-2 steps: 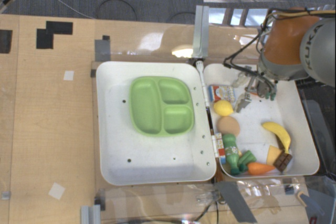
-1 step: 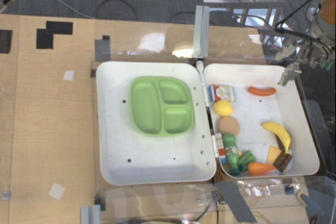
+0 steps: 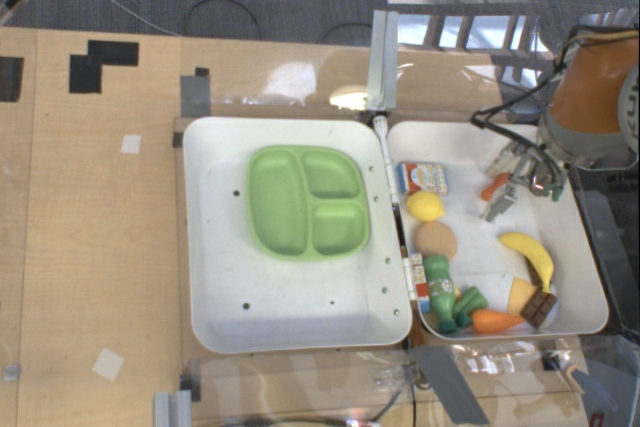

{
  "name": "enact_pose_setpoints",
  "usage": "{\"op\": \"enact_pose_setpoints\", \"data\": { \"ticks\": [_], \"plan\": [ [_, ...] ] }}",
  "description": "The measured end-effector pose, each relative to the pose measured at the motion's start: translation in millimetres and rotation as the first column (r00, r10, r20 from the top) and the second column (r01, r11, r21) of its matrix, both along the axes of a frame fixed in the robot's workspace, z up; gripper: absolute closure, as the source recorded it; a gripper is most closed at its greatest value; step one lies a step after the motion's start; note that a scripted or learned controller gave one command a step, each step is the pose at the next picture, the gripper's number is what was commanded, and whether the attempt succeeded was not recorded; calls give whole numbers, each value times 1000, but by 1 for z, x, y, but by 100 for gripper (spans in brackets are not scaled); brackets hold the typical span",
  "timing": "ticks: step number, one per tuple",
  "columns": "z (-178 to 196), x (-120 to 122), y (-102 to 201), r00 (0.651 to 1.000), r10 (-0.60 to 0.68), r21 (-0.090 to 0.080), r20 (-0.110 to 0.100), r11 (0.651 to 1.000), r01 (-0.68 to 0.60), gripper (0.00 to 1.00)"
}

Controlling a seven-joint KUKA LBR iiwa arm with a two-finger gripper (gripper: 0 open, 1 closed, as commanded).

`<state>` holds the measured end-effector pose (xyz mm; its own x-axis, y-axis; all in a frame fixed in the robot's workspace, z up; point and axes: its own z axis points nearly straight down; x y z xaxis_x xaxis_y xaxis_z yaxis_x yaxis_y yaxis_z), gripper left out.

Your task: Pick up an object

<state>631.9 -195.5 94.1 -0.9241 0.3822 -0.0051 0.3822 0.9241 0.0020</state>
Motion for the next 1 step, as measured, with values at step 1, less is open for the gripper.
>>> {"op": "enact_pose_setpoints", "data": {
  "ticks": [1],
  "plan": [
    [-6, 19, 25, 999, -52, 0, 6, 999, 52, 0]
  ]
}}
